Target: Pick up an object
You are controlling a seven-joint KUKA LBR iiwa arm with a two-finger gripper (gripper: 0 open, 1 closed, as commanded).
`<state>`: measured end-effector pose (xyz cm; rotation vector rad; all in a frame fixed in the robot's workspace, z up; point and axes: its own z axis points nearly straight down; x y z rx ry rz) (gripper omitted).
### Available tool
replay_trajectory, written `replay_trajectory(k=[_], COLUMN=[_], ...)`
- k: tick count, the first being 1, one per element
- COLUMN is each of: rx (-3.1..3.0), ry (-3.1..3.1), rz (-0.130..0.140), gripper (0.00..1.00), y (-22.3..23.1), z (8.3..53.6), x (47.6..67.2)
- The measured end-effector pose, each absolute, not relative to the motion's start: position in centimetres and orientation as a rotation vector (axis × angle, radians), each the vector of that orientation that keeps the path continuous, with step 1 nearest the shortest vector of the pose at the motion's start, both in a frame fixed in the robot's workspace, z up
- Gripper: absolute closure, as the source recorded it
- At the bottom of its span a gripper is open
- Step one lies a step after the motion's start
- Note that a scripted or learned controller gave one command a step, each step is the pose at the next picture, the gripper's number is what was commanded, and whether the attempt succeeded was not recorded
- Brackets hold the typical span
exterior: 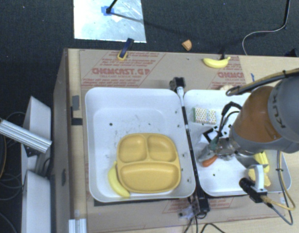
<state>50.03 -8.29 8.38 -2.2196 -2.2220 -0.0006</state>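
I judge this as the reach-and-grasp step, nothing yet lifted; nearest me, at the front edge of the right shallow white plastic bin point(222, 191), a black bracket with a white block hangs off the arm; beside it a yellow object point(260, 171) peeks out from under the grey arm with its orange band point(258, 118); the two-finger gripper point(211, 152) sits low in the right bin, its metal tip touching or just over a small orange carrot-like piece point(209, 161); I cannot tell whether the jaws are spread or pressed together, nor whether anything sits between them; the next move calls for a firm pinch on the orange piece, then a straight rise clear of the bin wall; farther back in that bin lies a white dotted block point(205, 114); in the left white bin point(103, 106) rests a yellow three-compartment plastic tray point(148, 161) with a yellow banana point(115, 181) touching its near-left edge; beyond the bins, on the cardboard sheet point(154, 64), lies a second banana point(216, 61).
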Motion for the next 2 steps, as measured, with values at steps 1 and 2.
replay_trajectory(k=[1, 2], rx=[-2.220, -2.219], ry=[-2.224, -2.227], rz=[-0.005, -0.004], gripper=[1.00, 1.00], y=[-8.3, -3.2], z=[9.5, 18.5], x=[50.2, 54.7])
